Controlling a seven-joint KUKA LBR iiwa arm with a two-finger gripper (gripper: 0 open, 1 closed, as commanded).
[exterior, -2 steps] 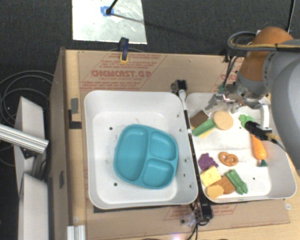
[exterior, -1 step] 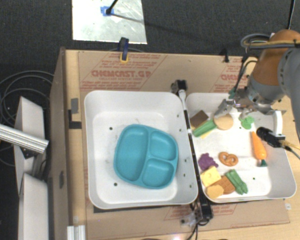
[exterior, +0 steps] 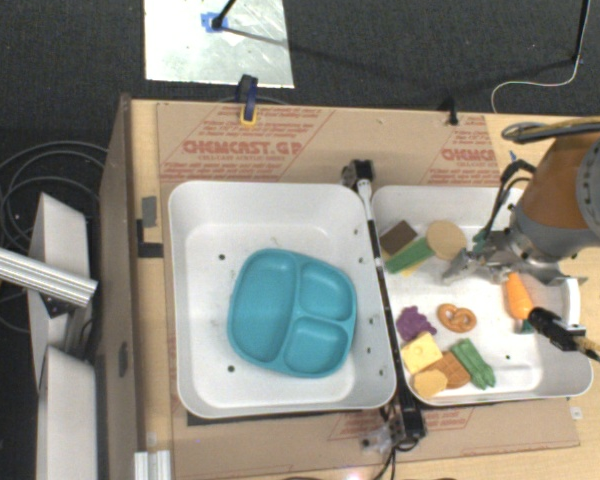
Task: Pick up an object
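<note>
Dark carpet all around, cables trailing on the left, and a worktop [exterior: 280,133] lined with cardboard that carries two shallow white bins side by side. The right bin [exterior: 540,376] is where the pickable stuff lives, and the closest candidate to the tool [exterior: 467,265] is the round tan disc [exterior: 445,236] just above it, near the bin's back wall. Looks like a toy cookie or bread slice: probably light, stiff, a bit slick, so I'd pinch it across the edges rather than trying the flat face. Next to it sit a brown block [exterior: 397,235] and a green piece [exterior: 410,256], touching each other, which could get nudged. Further out: an orange carrot [exterior: 518,295] beside the arm, a pretzel [exterior: 457,317], a purple bunch [exterior: 413,321], a yellow block [exterior: 420,352], a green pod thing [exterior: 473,362]. The left bin [exterior: 205,218] holds a blue divided plate [exterior: 292,311]. The tool hangs low over the bin floor; honestly can't tell if it's open or closed from this angle.
</note>
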